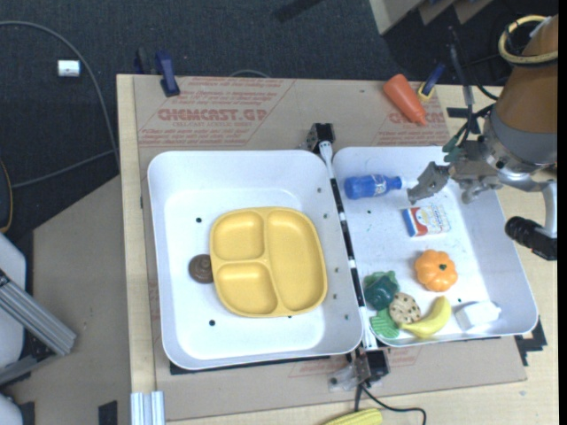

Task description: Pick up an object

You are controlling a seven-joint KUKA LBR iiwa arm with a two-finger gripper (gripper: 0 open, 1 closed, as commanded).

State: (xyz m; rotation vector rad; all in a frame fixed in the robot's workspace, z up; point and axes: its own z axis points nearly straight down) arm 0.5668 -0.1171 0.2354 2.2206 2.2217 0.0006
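Camera view, gripper [449, 184]: you see its fingers spread open, holding nothing, above the right bin [505, 264].
Nearest object: blue bottle [371, 186] just left; carton [427, 220] just below.
Advice: centre over one object before you descend.

Camera: single, fixed overhead, tilted downward at a slant. Range: moderate, taking in the whole worktop [266, 104], left bin [168, 237], right bin [505, 264] and surrounding dark floor [71, 7]. Arm [532, 104] enters from frame right.
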